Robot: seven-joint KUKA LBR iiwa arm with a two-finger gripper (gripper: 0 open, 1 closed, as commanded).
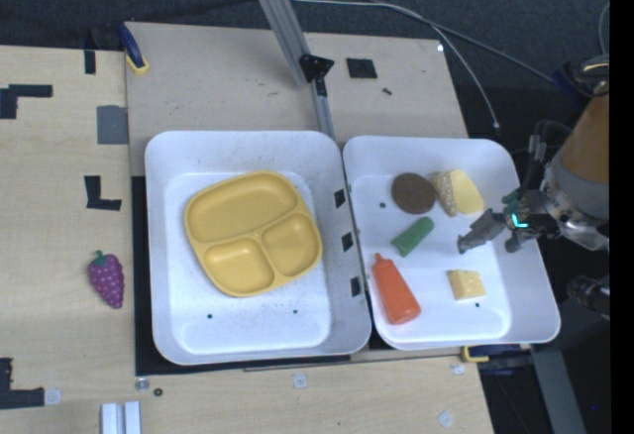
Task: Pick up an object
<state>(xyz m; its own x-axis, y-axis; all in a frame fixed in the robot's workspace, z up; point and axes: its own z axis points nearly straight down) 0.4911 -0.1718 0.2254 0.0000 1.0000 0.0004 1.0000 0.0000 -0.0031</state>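
Pincer (pixel 492 234) sits low over the right bin (pixel 495 331), near its right wall, arm (pixel 584 160) coming in from the right with the orange band just visible at the edge. Fingers look spread apart, one dark finger pointing left toward the bin's middle, the other just right of it; nothing between them. Right bin holds five things: brown disc (pixel 413 192) at the upper middle, touching or just beside a pale yellow wedge (pixel 458 192) to its right; green stick (pixel 411 236) below the disc, lying at a slant; orange bottle (pixel 395 290) at lower left, cap end up toward the green stick; small yellow block (pixel 467 283) at lower right, just below the pincer and apart from it. Closest things to the fingers are the yellow block and the wedge, neither touched. Left bin (pixel 168 224) carries a yellow divided tray (pixel 254 232), three compartments, lying flat and rotated a bit. Purple grapes toy (pixel 107 279) lies on the desk (pixel 59 174) left of both bins, well apart from them.
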